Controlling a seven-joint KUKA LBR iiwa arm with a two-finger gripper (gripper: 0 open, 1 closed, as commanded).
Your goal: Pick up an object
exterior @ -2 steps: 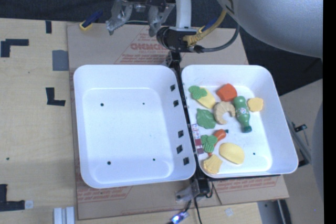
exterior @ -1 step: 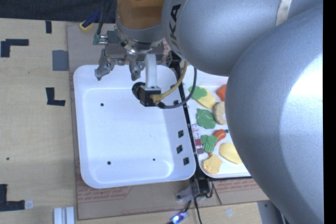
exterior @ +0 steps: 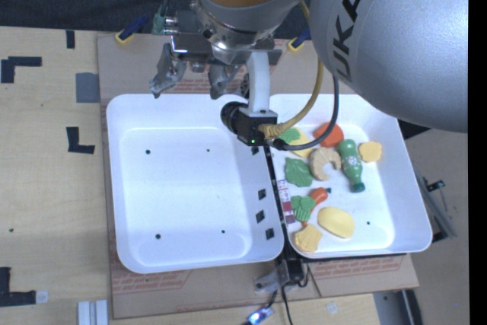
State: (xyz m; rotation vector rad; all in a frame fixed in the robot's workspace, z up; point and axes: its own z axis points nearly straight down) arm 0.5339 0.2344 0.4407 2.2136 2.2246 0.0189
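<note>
1. The left bin (exterior: 129,164) lay below the fingers (exterior: 163,80) and on the camera's side of them. Its white floor was bare except for a few small dark dots.
2. The fingers hung above that bin's far rim, spread apart with nothing between them.
3. Everything worth picking lay the other way. It sat in the right bin (exterior: 403,232), to the right of the fingers and nearer the camera, past the wall the two bins share.
4. Closest to the fingers were a yellow piece (exterior: 298,139) and an orange piece (exterior: 329,135). A pale roll (exterior: 323,162) and a green leaf (exterior: 298,173) sat just beyond, packed close together.
5. The green bottle (exterior: 351,165) lay flat beside the roll. Its long axis ran from the far side toward the camera, so a grip would probably need to close across it.
6. Farthest from the fingers, the yellow lump (exterior: 335,222) sat with open white floor on its right. This looked like the roomiest target.
7. The bin floor looked smooth and hard, with low walls, and a rounded toy might slide when pinched.
</note>
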